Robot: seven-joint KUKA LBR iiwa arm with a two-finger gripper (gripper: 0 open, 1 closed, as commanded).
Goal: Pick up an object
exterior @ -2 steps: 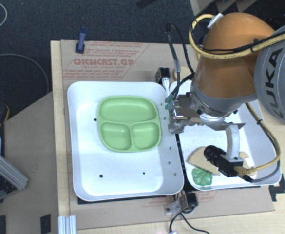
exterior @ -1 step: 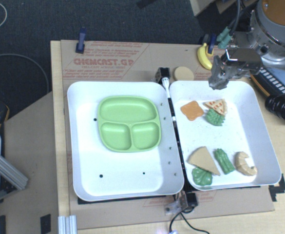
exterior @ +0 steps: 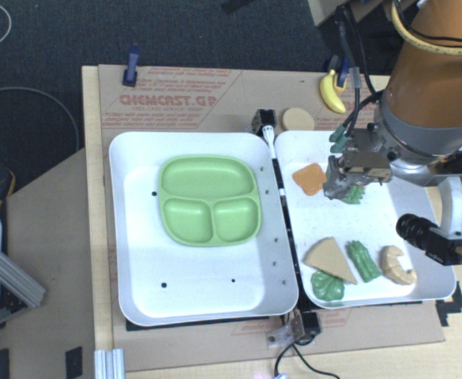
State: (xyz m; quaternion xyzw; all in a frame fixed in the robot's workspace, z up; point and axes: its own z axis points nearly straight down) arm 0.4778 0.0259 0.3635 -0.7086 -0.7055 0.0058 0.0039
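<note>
Green toy (exterior: 328, 286) lies low; gripper (exterior: 343, 186) (grip unclear) hovers over right bin (exterior: 420, 290).

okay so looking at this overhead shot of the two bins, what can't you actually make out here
- Gripper, camera view: its own body hides the fingertips, so open or shut is unclear.
- Green item under the gripper: mostly covered, so its identity and whether it is gripped are unclear.
- Yellow object beyond the right bin: partly hidden by cables.

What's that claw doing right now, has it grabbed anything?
End effector: low in the right bin, down on a green toy beside the orange piece; whether it has gripped it cannot be told.
</note>
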